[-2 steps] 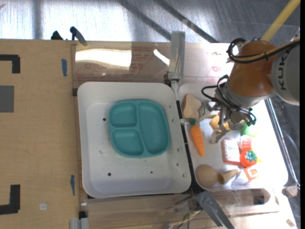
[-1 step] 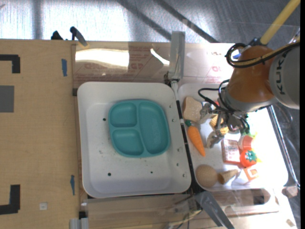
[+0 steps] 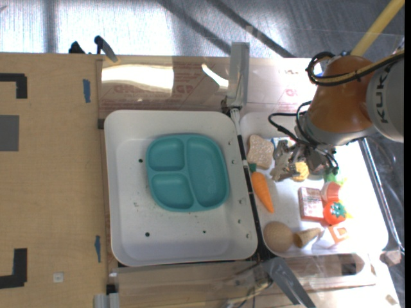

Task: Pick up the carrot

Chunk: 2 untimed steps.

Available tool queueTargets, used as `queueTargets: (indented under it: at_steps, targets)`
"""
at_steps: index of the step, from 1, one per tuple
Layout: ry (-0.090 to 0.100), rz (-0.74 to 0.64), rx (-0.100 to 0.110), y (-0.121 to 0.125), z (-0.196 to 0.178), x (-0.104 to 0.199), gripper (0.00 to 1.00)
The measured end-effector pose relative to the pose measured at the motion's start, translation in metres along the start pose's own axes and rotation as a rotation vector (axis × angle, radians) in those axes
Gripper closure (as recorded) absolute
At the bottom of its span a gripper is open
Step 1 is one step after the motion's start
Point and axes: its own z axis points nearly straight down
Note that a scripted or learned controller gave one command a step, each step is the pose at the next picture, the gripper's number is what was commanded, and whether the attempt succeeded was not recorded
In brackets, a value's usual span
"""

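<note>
Bins: two, white, left [image 3: 122,191] and right [image 3: 376,217]
Plates: one, teal [image 3: 188,172], in the left bin
Carrots: one [image 3: 262,191], at the right bin's 9 o'clock edge
Arms: one [image 3: 343,101], at 3 o'clock

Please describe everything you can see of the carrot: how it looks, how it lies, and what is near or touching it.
The carrot is a small toy-like piece, bright orange and smooth like plastic, with a short green top. It lies flat in the right bin, close along that bin's left wall, green end toward the far side, tapered tip pointing near and slightly right. A speckled beige slice sits just beyond its green end. The gripper is to its right, apart from it.
</note>
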Motion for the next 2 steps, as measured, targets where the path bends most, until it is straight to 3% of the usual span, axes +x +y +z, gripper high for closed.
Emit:
queueTargets:
  at_steps: [1,2]
  targets:
    - [0.009,-0.223,-0.001,0.0031,-0.1404,0.0481,1.00]
    - [0.018,-0.223,-0.005,0.0041,-0.1361,0.0498,0.00]
